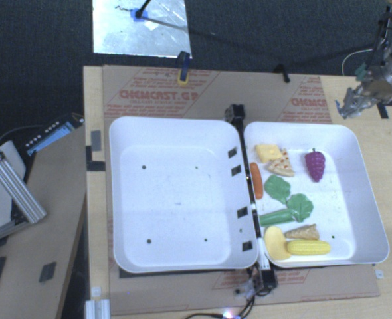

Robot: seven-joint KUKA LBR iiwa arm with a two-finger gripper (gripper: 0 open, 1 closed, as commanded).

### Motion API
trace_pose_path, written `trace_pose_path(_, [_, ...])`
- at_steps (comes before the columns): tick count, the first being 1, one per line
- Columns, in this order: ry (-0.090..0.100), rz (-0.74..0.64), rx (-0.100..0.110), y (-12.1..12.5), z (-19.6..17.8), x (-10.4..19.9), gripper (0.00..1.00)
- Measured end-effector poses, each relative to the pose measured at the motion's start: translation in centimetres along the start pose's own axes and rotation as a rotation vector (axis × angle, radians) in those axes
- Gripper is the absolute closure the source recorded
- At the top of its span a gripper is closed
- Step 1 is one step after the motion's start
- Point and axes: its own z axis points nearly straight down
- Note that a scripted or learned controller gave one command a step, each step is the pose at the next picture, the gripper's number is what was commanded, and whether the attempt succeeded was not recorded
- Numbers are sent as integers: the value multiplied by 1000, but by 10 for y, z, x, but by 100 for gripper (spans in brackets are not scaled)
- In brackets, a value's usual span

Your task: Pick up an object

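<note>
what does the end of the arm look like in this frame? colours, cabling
At the top right of the camera view, the gripper is a pale grey metal assembly with blocky light-coloured parts above it. A thin light cable loops beside the wrist, with darker wiring running along it. An orange-tan patch shows at the frame edge. Finer markings are too small to read.

A wooden bench (pixel 202 85) with red-printed brown board stands on dark carpet (pixel 36 38). A shiny foil sheet (pixel 141 18) lies on the floor beyond it — a black cable crossing it. At far left, an aluminium frame (pixel 10 185) and a side table (pixel 40 244).
</note>
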Motion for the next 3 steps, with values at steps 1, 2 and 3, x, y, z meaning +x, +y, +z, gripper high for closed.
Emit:
trace_pose_path(1, [-1, -3, -12, 19, -136, 35, 100])
trace_pose_path(2, [2, -1, 1, 18, -156, 61, 100])
trace_pose_path(3, [1, 0, 2, 15, -174, 83, 100])
